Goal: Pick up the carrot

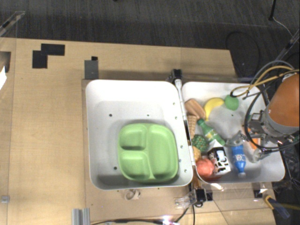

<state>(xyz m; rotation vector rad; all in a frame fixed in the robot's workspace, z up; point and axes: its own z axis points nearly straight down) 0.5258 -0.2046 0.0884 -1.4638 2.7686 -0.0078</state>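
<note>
Arm: reaches in from the right, its orange band (286, 104) hanging over the right bin (272, 175).

Gripper: the gripper (253, 142) sits low in the right bin, at the right-hand end of the clutter; from up here I cannot tell how it is set, or whether it has anything in it.

Carrot: a small patch of orange (255, 143) shows right at the gripper, which I take to be the carrot, though it is mostly hidden under the wrist.

Neighbours: a blue bottle (239, 159) lies just beside it; further left are a black-and-white block (220, 159), a red fruit (205, 168), a green bottle (209, 132), a yellow banana-like piece (213, 104), a green ball (231, 102) and a bread roll (195, 108).

Left bin: holds a green divided plate (148, 150).

Step in hand: looks like the descent onto the carrot, or the grasp itself; no lift is evident.

Next move: I'd say a firm pinch on the carrot alone, then a straight rise clear of the blue bottle.
</note>
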